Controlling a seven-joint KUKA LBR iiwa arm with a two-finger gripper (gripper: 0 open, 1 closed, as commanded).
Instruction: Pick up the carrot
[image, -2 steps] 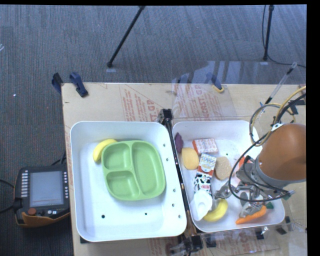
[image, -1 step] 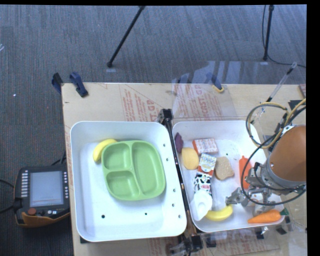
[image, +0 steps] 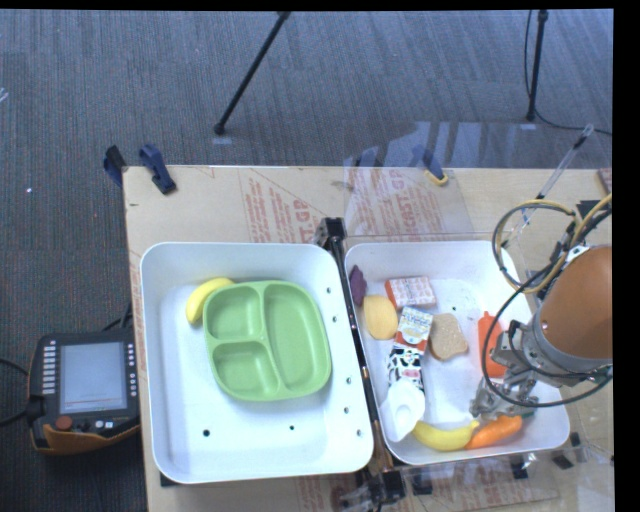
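The carrot is a short orange piece lying in the front right corner of the right bin. Its left end touches a yellow banana. My gripper hangs just above the carrot, slightly to its back left, under the grey wrist and its looped cables. The wrist hides the fingertips and where they stand relative to the carrot.
The right bin also holds a bread slice, small cartons, a cow-patterned carton, a white cup, a yellow round fruit and another orange piece. The left bin holds a green divided plate and a banana.
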